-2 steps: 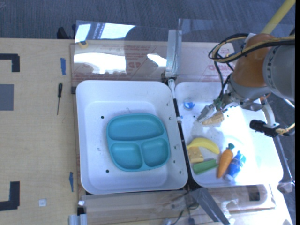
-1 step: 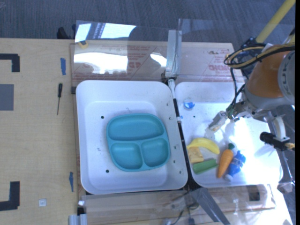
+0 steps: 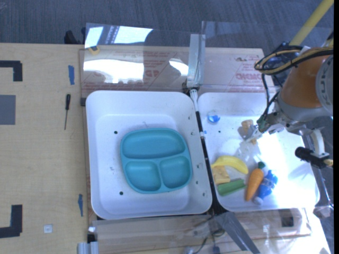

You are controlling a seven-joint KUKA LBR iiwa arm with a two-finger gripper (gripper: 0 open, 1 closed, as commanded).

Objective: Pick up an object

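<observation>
Tool (image 3: 253,136) hangs over the right bin (image 3: 296,192), above the carrot (image 3: 253,183); whether it is parted or pinched I cannot tell. That bin holds a yellow banana (image 3: 231,164), a green piece (image 3: 231,187), the orange carrot and a blue item (image 3: 268,184). The carrot's long axis runs near upright, green top uppermost. Left of the carrot, the left bin (image 3: 100,142) holds a teal divided tray (image 3: 155,159).

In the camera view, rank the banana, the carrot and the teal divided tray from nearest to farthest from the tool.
Measured from the tool:
1. Banana, in the right bin, lower left of it.
2. Carrot, right bin, near the front edge.
3. Teal divided tray, in the left bin.
</observation>
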